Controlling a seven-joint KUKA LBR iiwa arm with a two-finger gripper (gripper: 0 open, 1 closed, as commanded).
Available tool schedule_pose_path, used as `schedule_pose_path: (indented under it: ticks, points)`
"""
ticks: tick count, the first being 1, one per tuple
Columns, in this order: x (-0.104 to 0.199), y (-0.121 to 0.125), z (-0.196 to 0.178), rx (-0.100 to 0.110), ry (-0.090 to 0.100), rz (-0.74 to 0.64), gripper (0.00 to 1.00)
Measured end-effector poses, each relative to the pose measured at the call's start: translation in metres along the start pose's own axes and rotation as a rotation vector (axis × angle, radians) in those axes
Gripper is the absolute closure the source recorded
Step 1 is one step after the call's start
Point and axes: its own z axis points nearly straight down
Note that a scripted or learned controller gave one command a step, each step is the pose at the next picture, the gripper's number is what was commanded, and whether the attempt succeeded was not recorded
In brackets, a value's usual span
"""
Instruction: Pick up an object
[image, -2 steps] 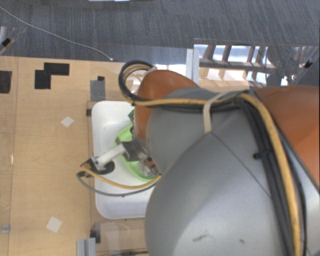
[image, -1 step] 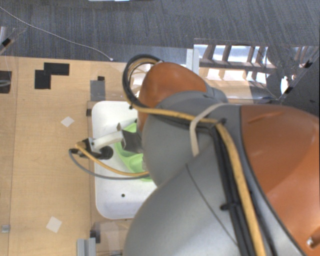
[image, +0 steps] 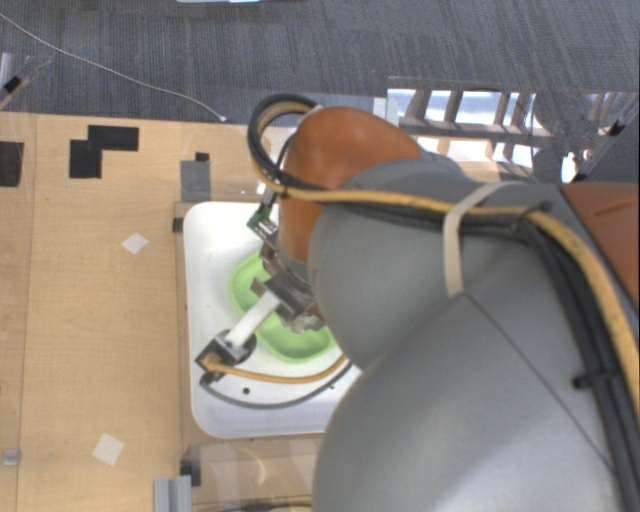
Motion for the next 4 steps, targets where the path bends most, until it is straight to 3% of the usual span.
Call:
schedule_pose_path:
  ticks: [1, 2, 3, 4]
  points:
    - [0.0, 0.0, -0.009, 0.0, -0.001, -0.725, 1.0]
    - [-0.001, 0.0, 0.024, 0.001, -0.001, -1.014, 1.0]
    - [-0.014, 0.016, -0.003, -0.004, 0.002, -1.405, 1.0]
    - [-0.005, 0.005, 0.026, -0.001, 0.001, -1.692, 1.0]
